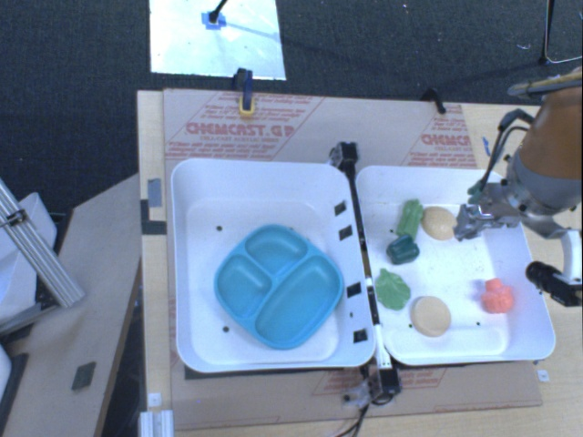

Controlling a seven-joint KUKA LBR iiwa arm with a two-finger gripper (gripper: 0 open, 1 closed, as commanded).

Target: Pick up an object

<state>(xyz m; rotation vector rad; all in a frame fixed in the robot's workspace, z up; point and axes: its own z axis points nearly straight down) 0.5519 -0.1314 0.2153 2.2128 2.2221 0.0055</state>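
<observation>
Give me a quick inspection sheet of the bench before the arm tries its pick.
Surface: bench with printed cardboard under two shallow white bins, left bin and right bin, side by side.
Job's things: in the right bin, a light green piece, a dark teal piece, a leafy green piece, two tan rounds and a pink-red piece; all lie loose.
Clutter: blue divided plate in the left bin.
Grippers: gripper sits at the upper tan round's right edge; nothing seen between its fingers.
Cables: black cable loops by the wrist.
Surroundings: dark carpet, a pale floor sheet, yellow clamp at the bench's far edge.
</observation>
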